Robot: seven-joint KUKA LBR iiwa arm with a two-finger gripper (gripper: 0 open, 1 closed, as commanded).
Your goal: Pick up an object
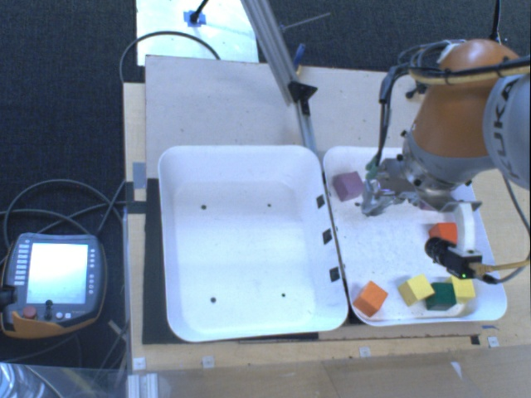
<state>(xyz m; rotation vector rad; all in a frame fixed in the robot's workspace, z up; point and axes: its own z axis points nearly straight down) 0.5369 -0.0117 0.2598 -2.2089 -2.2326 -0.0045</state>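
You are looking down on a table (224, 89) carrying two shallow white bins side by side; the left bin (178, 222) shows a bare white floor with a few small dark dots; the right bin (365, 247) holds all the blocks. The arm (465, 98), grey with its orange band, comes in from the right and hangs over the far part of the right bin; its end effector (373, 201) points down just near-right of a purple block (348, 186), which lies at the far-left of that bin, close to the divide between the bins. You can see metal at the tip, but it is small and muddled against the white floor, so you cannot tell whether it is spread or pressed together; no block shows between its tips, and the purple block looks to sit beside it rather than in it.

Along the near edge of the right bin you have an orange block (371, 298) at the left, then a yellow block (416, 289), then a green block (442, 297) with a second yellow block (464, 288) touching it at the near-right corner; a red-orange block (445, 232) sits farther back on the right, partly behind a black fitting on the arm. A teach pendant (51, 284) lies off the table at the near left.
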